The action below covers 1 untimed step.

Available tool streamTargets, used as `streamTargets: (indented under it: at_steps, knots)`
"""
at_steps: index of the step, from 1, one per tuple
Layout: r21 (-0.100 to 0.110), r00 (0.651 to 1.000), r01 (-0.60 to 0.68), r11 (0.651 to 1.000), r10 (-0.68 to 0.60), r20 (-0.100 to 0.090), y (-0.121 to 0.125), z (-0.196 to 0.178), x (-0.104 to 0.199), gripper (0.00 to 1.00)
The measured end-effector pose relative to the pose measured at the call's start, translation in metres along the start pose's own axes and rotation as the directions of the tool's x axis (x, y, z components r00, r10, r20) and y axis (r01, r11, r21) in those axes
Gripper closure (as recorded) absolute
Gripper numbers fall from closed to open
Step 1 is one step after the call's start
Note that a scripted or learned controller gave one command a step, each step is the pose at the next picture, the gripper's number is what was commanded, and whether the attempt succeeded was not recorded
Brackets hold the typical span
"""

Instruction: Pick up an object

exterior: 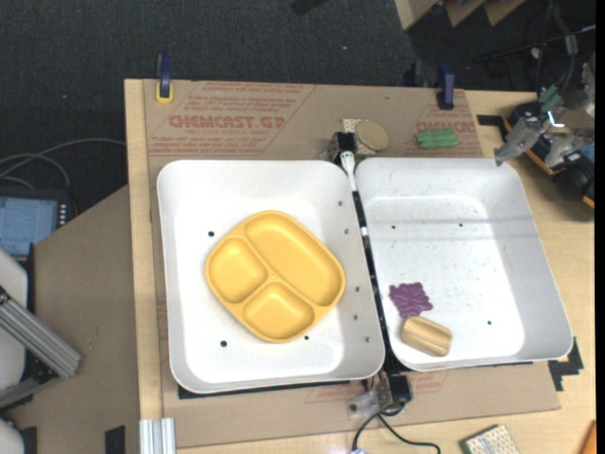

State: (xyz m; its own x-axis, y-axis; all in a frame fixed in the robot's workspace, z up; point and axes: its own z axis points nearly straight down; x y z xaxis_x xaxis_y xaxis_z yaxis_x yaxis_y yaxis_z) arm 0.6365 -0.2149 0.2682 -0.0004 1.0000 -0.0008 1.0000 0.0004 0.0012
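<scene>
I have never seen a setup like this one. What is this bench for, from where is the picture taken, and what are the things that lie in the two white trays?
This is a work bench for a robot arm that practises picking things up. One fixed camera looks down on it at a slant. On a brown board sit two shallow white bins side by side. The left bin holds a yellow divided plate with three compartments. The right bin holds two small things near its front left corner: a purple toy and, just in front of it, a tan bread-like piece. A small green object lies on the board behind the right bin. Nothing is being held at this moment.
</scene>
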Motion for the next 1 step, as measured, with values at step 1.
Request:
streamTargets:
  at_steps: [1]
  knots:
    - [0.016,1.000,0.001,1.000,-0.001,-0.006,-0.0047,0.1684,0.0233,0.00]
